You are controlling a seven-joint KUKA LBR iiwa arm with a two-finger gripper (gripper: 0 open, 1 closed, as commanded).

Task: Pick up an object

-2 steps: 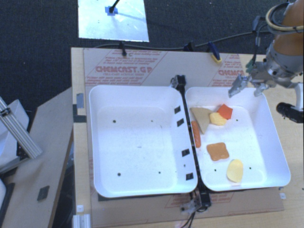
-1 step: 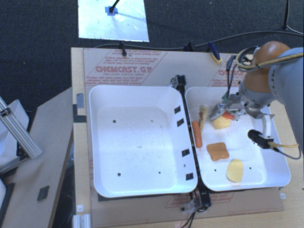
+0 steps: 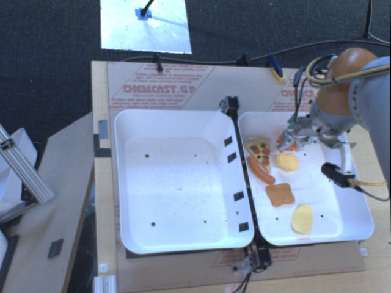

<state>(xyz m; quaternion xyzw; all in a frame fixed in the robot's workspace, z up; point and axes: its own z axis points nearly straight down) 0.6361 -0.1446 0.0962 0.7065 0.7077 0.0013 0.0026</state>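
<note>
Yellow lump (image 3: pixel 287 162) sits just below the gripper (image 3: pixel 293 138); gripper state: you cannot tell. Crowded neighbours risk a miss.

We see a pale wooden bench (image 3: pixel 104 182) carrying a printed clear sheet (image 3: pixel 165 84). On that sheet sit two white bins: the left bin (image 3: pixel 177 182) toward 9 o'clock, the right bin (image 3: pixel 342 206) toward 3 o'clock, sides touching.
</note>
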